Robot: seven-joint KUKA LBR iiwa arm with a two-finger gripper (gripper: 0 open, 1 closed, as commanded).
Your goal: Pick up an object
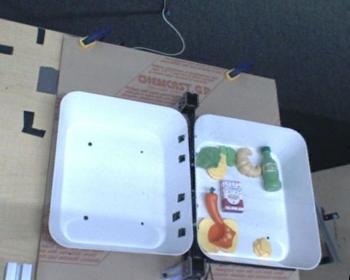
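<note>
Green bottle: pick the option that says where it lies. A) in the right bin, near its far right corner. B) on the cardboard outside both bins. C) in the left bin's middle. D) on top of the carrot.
A: the green bottle lies in the right bin, beside the peanut-shaped piece.

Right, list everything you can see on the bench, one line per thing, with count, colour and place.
White bins: 2, white, side by side on the cardboard; left bin, right bin.
Bottle: 1, green, upper right of right bin.
Croissant-shaped piece: 1, tan, left of bottle.
Leafy vegetable: 1, green, upper left of right bin.
Small carton: 1, red and white, middle.
Carrot: 1, orange, left of carton.
Yellow and red item: 1, lower left.
Small lump: 1, yellow, lower right.
Cardboard sheet: 1, brown, under bins.
</note>
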